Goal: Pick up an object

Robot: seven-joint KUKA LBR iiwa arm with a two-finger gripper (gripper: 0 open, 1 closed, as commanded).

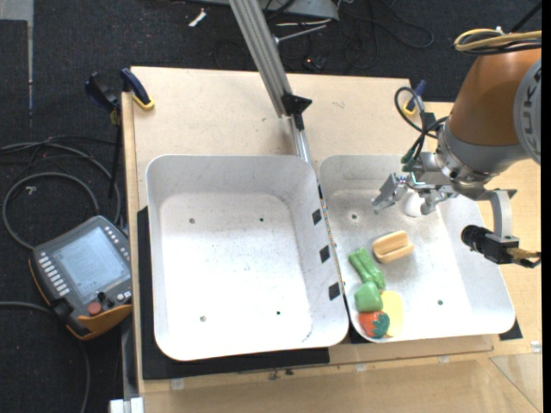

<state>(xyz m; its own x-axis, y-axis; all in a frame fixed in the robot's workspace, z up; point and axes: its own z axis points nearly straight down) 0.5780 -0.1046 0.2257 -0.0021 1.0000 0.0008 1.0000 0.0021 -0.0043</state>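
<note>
Approach step, nothing picked yet. Grey two-finger gripper [411,198] hangs over the far part of the right white bin [469,304]; can't tell its jaw state. Tan bun-shaped toy [392,246] lies just nearer, with the green plastic piece [368,269] and red-and-yellow toy [379,318] beyond it. Next: lower onto the bun and grip.
</note>
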